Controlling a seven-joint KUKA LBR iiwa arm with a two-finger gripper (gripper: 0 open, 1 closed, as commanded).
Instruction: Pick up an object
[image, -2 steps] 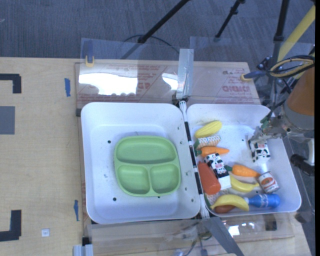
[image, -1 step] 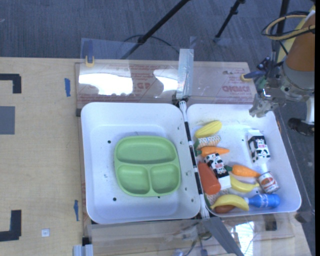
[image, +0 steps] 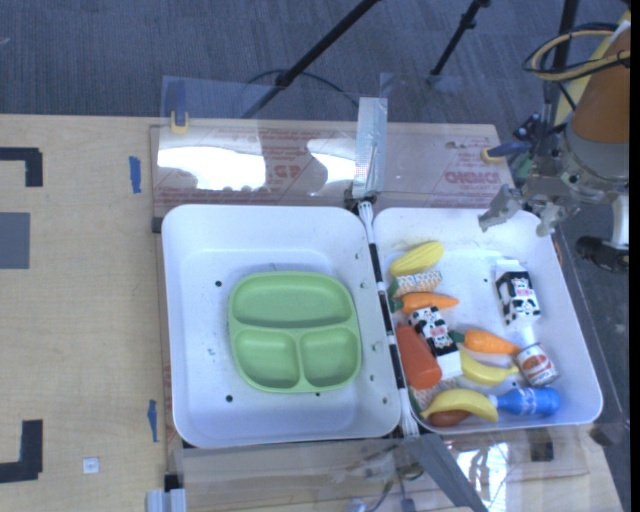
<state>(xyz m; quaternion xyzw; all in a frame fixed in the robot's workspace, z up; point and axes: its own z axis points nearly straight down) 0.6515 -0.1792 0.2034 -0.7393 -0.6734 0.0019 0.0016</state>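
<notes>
Wooden bench (image: 80, 300) carries your two bins: toys crowd the right bin's (image: 585, 385) left edge, so the claw (image: 518, 212), spread and empty, hangs over its far corner near the milk carton (image: 516, 295).

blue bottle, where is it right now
In the camera view the blue bottle lies on its side at the near edge of the right bin, just right of a banana and below a small can.

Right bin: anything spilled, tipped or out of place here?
Nothing spilled. The toys in the right bin lie jumbled along its left and lower sides; one milk carton lies apart. The green tray sits flat in the left bin.
</notes>
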